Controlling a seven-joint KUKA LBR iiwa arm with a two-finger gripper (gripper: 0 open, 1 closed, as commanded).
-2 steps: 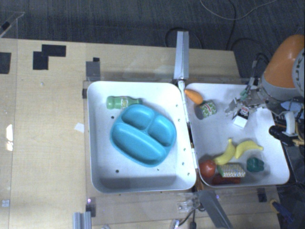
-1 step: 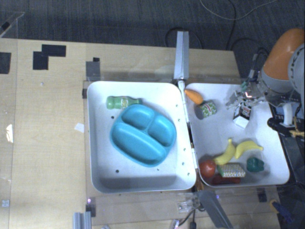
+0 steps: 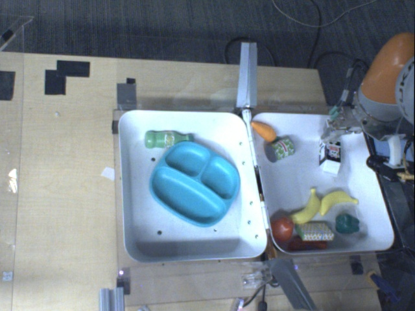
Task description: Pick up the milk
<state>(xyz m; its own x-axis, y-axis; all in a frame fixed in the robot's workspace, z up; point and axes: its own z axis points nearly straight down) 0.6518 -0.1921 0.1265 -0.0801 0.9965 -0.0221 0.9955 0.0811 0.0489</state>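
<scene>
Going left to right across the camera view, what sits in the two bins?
Green bottle → blue divided plate → carrot → green can → bananas → milk carton under the hand → green pepper.

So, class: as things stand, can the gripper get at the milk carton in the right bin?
Probably yes: the gripper hangs directly above the milk carton, which lies apart from the other items with nothing over it.
</scene>
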